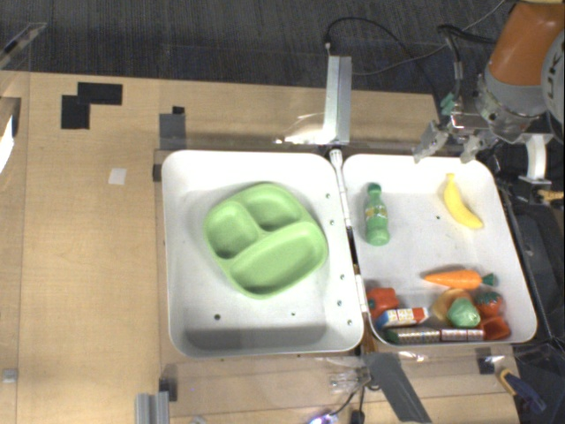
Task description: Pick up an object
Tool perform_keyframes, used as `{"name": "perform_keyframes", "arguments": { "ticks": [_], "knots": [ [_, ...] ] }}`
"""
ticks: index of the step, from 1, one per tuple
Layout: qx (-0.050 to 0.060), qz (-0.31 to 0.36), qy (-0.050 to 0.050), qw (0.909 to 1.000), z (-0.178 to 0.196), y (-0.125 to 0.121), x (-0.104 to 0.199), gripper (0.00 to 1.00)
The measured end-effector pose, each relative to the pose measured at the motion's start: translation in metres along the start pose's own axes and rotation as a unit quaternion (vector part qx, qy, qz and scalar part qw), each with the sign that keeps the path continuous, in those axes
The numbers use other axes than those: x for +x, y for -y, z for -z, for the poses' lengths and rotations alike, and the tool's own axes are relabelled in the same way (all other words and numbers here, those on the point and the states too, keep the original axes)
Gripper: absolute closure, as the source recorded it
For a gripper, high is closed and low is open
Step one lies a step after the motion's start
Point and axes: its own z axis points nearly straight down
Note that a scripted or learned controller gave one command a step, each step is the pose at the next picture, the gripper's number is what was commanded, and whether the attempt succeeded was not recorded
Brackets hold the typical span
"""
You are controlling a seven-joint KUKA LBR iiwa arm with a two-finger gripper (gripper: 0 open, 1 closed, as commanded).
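Two shallow white bins side by side on a wooden bench (88,263): left bin (190,325), right bin (508,237), split by a metal divider strip (340,210) running back to an upright metal post (338,95).

Grey arm with an orange band (528,29) at upper right, reaching in over the far edge of the right bin.

Green sectioned plate (265,238) in the middle of the left bin, tilted a little, three compartments facing up.

Gripper (448,144) hanging at the back rim of the right bin, fingers (428,144) spread apart, nothing between them; well apart from every object below.

In the right bin, scattered:
- Orange carrot (452,278) lying across the lower half, green top pointing right.
- Yellow banana (461,203) near the back right, just below and right of the gripper, not touched.
- Green bottle (376,215) lying lengthwise near the divider, cap toward the back.
- Cluster of small toy foods (463,312) packed along the front wall beneath the carrot: red, green and orange pieces, individual kinds hard to tell apart.
- Flat labelled packet (408,316) at the front left of that cluster.

Black L-shaped marker (88,102) on the bench at far left.
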Motion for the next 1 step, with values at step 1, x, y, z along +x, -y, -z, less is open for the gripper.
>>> {"name": "perform_keyframes", "arguments": {
  "ticks": [1],
  "knots": [
    [-0.001,0.075,0.001,0.9972,-0.0299,0.0129,-0.0511,0.0]
  ]
}}
